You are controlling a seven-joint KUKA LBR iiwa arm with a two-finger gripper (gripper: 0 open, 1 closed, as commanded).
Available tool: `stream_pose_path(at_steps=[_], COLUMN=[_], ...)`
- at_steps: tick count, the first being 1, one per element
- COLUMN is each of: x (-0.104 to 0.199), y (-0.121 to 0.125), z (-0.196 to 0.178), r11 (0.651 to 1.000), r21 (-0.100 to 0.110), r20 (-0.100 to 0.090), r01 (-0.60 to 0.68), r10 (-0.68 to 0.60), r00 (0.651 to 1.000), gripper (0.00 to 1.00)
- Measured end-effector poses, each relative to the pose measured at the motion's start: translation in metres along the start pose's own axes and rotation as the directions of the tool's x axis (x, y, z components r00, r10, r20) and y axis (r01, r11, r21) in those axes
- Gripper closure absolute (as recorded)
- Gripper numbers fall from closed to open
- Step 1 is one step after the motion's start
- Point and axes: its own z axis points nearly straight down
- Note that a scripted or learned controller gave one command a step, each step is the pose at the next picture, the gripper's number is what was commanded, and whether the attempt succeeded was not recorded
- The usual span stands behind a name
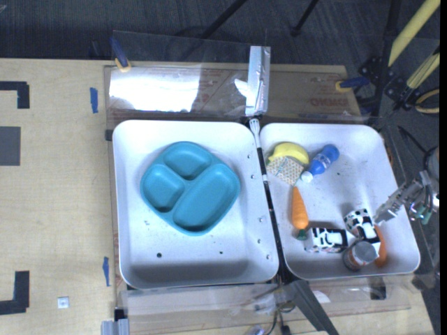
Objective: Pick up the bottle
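The bottle lies on its side in the upper part of the right bin, well apart from the gripper, which sits over by that bin's right wall, lower down. Between the two is mostly bare white floor. The gripper touches nothing that I can see; it hangs just beside the black-and-white cow toy near the bin's lower right corner.

The gripper itself is hard to read from here: it shows as pale metal bits at the edge, partly cut off, and whether it is spread or pressed together I cannot tell. The arm behind it runs out of view almost at once.

The bottle is small and blue, with a white cap pointing down and to the left, toward the middle of the bin. Its cap end comes close to a speckled beige piece that lies against a yellow banana-like thing; whether cap and piece touch is not clear.

Below them a carrot lies roughly upright in the view, and near its lower end there is a second black-and-white toy. A round brownish can and a thin orange thing crowd the lower right corner, overlapping so that their outlines blur together.

The left bin holds a blue divided plate
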Motion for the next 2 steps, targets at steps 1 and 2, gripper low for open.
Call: stream_pose_path(at_steps=[1, 2], x=[0.034, 0.063], y=[0.021, 0.049], z=[-0.135, -0.235], r11=[0.999, 0.999], r21=[0.000, 0.000], r20=[0.004, 0.004], r01=[-0.047, 0.036], r10=[0.047, -0.036], r00=[0.999, 0.999], gripper=[1.00, 1.00])
